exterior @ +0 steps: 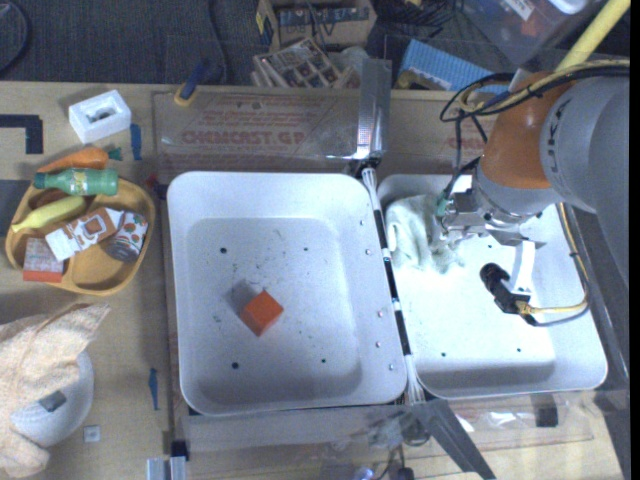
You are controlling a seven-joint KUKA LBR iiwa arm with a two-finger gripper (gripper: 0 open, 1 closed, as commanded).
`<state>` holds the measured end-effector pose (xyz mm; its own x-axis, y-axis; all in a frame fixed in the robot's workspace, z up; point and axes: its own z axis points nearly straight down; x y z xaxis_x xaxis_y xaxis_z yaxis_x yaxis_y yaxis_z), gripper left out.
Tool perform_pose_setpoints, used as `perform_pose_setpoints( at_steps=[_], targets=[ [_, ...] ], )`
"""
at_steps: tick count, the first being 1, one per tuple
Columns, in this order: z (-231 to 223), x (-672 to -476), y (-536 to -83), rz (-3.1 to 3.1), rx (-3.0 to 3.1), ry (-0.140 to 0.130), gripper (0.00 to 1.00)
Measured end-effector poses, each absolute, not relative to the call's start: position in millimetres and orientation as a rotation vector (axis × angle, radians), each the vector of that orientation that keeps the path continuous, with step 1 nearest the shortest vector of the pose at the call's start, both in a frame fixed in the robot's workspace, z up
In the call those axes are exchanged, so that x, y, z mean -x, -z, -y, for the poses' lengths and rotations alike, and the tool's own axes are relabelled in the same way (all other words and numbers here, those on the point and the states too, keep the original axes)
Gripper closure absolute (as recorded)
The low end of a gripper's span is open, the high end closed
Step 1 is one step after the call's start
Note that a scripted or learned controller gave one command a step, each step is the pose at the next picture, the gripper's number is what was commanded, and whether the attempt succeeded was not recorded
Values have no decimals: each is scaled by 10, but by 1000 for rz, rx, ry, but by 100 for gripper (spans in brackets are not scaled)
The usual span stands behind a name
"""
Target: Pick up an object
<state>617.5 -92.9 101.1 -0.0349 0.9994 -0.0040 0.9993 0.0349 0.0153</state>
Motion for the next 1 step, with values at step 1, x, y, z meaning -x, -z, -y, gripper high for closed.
perform_pose_setpoints(
  at_steps=[1],
  targets=[
    [408,-6674,-1859,-2354,-2076,0,100]
  ],
)
